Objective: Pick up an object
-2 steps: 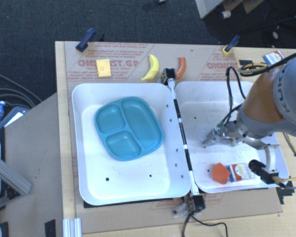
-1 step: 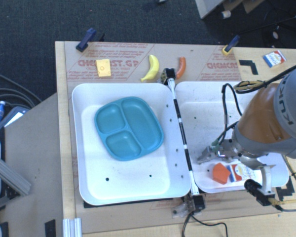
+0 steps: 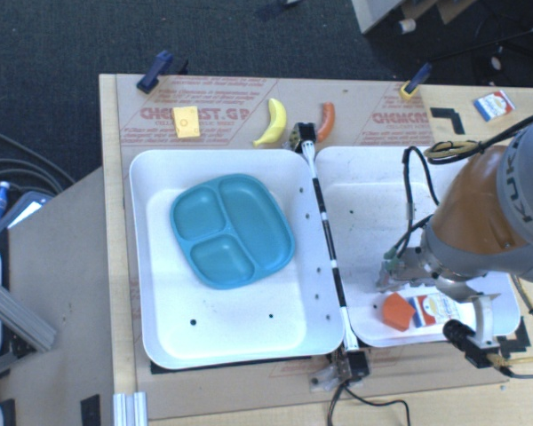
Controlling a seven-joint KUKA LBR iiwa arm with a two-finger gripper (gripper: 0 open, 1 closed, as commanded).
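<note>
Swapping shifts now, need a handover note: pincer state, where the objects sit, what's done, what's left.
Pincer: low in the right bin, near its front; open or shut can't be judged, nothing seen in its grip.
Objects: orange block and a red-white-blue packet lie at the right bin's front edge, just ahead of the pincer. Teal divided plate sits in the left bin. Toy banana lies on the board behind the bins.
Done: no pick visible.
Left: grasp and lift one object.

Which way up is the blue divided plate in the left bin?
Right side up. The blue divided plate lies flat on the left bin floor, its three compartments facing up toward the camera.
</note>
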